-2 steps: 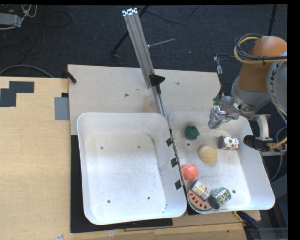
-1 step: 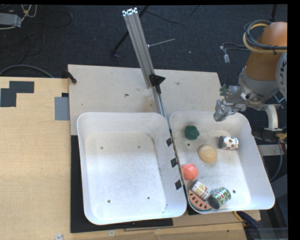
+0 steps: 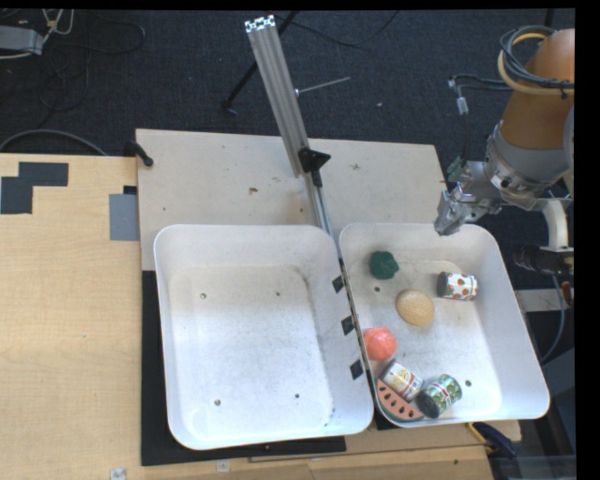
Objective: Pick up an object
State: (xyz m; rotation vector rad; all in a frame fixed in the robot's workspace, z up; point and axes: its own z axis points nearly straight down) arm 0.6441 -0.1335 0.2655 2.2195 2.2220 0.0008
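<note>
While poised over the far rim of the right bin [image 3: 511,281], holds nothing: gripper [image 3: 449,221], finger spacing impossible to tell. Well apart below, untouched: green ball [image 3: 382,264], tan egg [image 3: 415,307], small can [image 3: 457,285], red ball [image 3: 380,343]. Nothing picked yet; choosing, descending, grasping and lifting all left.

Robotics lab: grey arm [image 3: 530,141] over plywood bench [image 3: 225,178], two white bins [image 3: 187,244], aluminium camera mast [image 3: 281,94], loose cables [image 3: 56,28] on dark carpet.
</note>
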